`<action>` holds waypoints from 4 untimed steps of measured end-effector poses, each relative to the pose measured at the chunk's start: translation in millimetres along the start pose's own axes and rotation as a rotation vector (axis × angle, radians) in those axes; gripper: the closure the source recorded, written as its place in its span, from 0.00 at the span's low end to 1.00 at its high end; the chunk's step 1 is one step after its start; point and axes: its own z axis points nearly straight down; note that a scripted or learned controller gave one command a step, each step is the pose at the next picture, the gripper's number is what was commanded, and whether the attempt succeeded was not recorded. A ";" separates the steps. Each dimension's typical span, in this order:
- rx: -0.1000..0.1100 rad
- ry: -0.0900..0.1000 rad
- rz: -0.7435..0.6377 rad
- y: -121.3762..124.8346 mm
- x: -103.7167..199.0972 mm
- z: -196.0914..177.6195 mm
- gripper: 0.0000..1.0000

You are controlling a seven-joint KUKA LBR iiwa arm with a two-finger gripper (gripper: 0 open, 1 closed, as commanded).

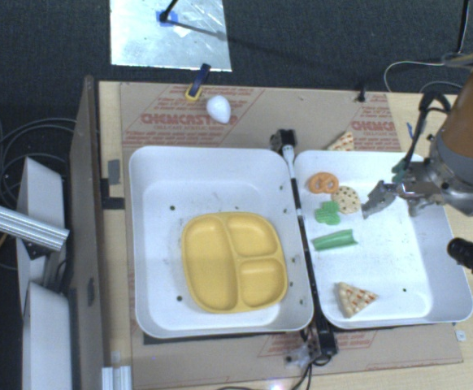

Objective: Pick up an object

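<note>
Two bins sit side by side on the bench: the left bin holds a divided tray; the right bin holds a pretzel, cookie, bean pod and sandwich wedge

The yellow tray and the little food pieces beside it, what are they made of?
The yellow tray looks like moulded plastic: one even colour, soft sheen, rounded compartments. The pretzel, cookie, green pod and toast wedge look like toy plastic or rubber, with flat, uniform colours; which one is hard to tell.
</note>
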 end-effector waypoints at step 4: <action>0.000 -0.001 -0.003 139.6 4.4 192.5 0.00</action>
